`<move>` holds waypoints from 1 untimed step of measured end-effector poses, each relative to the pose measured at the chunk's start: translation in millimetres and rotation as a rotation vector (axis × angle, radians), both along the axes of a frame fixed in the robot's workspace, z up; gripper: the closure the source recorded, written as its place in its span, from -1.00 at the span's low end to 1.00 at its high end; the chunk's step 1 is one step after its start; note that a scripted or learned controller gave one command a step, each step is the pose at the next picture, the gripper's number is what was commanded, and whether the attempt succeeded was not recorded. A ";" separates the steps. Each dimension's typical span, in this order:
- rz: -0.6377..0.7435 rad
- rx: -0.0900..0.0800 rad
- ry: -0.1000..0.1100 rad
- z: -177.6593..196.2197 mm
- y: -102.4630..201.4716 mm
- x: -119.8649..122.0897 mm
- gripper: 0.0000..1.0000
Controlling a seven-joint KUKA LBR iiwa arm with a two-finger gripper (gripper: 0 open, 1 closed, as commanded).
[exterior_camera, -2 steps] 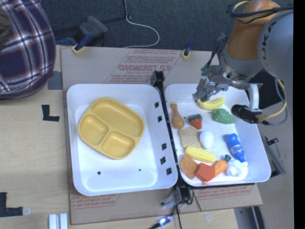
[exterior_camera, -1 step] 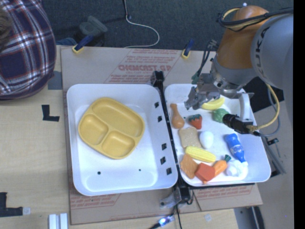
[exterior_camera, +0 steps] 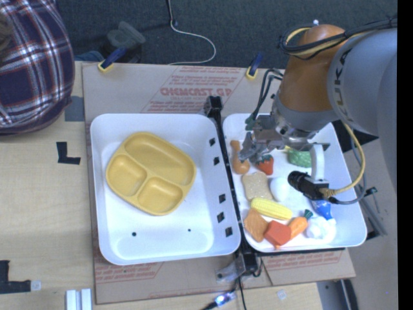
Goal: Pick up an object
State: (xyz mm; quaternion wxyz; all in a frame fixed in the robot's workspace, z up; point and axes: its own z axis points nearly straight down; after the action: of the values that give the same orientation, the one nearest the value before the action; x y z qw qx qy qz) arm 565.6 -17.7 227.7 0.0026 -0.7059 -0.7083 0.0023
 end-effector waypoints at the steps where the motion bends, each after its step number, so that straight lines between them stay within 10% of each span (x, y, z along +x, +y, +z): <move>1: 0.001 0.000 0.000 3.4 36.9 -38.2 1.00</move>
State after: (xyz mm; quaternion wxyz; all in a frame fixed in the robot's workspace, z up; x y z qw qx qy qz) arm 527.5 19.1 231.0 0.0027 -0.7056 -0.7086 0.0022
